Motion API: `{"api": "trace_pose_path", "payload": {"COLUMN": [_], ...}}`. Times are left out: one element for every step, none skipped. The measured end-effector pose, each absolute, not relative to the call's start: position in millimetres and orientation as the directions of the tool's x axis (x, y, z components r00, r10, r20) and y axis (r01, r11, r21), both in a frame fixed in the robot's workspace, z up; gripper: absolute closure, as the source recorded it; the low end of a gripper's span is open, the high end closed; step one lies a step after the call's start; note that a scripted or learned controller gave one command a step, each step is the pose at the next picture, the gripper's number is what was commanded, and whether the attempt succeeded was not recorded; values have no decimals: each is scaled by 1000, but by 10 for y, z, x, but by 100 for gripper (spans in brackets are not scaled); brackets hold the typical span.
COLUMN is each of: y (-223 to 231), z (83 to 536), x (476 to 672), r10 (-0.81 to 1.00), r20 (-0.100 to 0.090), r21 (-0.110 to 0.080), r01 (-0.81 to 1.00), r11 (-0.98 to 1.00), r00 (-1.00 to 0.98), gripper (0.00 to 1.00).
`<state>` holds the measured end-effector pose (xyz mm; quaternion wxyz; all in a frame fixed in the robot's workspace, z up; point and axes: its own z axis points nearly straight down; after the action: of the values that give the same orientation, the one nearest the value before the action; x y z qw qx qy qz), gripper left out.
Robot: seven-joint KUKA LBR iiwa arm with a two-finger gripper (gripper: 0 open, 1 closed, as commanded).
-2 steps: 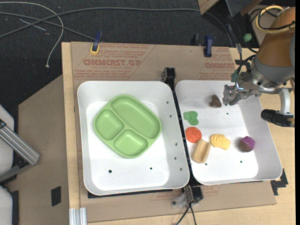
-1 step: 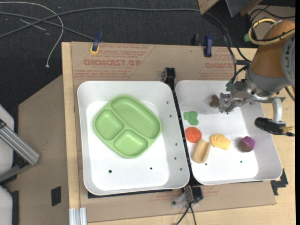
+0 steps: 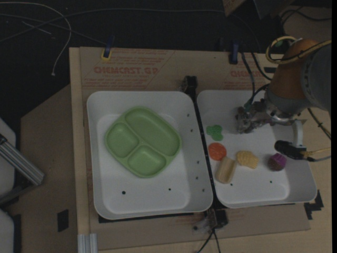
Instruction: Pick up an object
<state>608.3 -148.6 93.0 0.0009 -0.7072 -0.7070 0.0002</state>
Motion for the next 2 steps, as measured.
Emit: {"api": "trace_pose_path", "payload": {"y": [-1485, -1472], "z": [1046, 1520], "x": [6094, 6029], "r10": [1000, 1000], "r20": [1, -1], "r21": [1, 5], "r01": [1000, 1000], "r11": [0, -1], "r00": [0, 1], "gripper": [100, 100]}}
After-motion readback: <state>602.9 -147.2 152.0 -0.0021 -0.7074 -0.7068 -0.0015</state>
